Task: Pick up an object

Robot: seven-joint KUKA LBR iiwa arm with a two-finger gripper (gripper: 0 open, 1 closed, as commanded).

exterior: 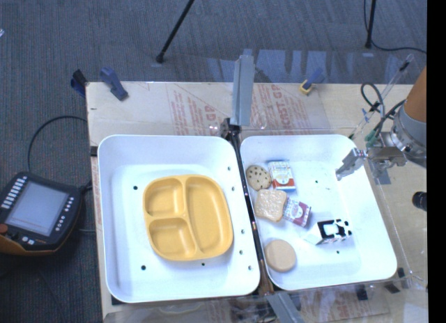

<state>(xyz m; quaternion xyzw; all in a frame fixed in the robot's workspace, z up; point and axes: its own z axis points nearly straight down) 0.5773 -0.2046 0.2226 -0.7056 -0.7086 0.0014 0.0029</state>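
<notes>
So the bench [174, 109] carries two shallow white bins side by side. The left bin [118, 175] has a yellow divided tray [188, 216] sitting roughly in the middle, three compartments, nothing in them as far as I can see.

The right bin [369, 245] is where all the small stuff is, bunched toward its left side. Going by size: a slice of toast [270, 205], with a round tan cookie-ish disc [281, 255] nearer the camera edge, a black and white carton [334, 231] off to the right of those lying on its side, a small red and white packet [281, 174] on the far side of the toast, a pinkish packet [298, 211] touching the toast's right edge, and a chocolate chip cookie [257, 176] just left of the red packet.

The arm comes in from the right, gripper [366, 161] over the bin's far right part, well apart from the items. Fingers look spread, nothing between them.
</notes>
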